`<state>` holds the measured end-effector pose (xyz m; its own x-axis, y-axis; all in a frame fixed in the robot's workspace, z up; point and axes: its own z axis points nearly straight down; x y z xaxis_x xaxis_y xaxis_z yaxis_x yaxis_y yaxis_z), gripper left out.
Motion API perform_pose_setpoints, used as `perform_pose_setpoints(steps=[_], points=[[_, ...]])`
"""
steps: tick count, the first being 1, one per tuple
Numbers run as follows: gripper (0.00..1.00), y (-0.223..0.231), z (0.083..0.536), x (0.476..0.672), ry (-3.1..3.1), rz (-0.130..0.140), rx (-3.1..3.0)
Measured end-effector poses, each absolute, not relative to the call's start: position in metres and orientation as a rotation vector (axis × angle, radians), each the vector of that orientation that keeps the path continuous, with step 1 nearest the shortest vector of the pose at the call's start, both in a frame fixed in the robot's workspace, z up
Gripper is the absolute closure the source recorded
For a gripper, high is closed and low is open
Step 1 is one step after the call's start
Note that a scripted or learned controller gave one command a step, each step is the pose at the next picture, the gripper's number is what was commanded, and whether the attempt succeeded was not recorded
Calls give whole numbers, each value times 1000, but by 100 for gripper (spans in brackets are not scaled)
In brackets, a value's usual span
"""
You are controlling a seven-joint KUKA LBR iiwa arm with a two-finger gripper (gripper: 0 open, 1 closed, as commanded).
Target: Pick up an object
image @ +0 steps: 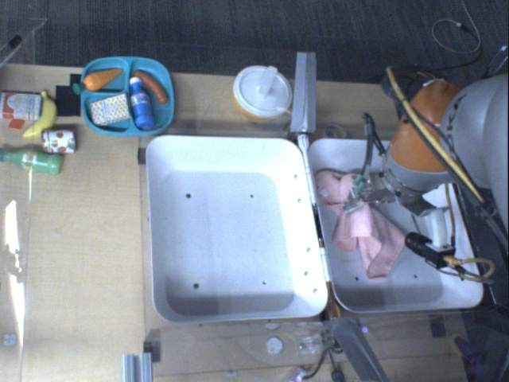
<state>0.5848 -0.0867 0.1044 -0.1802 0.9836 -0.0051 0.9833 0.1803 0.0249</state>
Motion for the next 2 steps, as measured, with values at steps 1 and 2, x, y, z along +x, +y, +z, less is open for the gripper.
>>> perform_pose_setpoints(steps=[1,2], points=[[100,-86,115,586,2399,28,1995],[100,-76,214,624,2632,4,1706]])
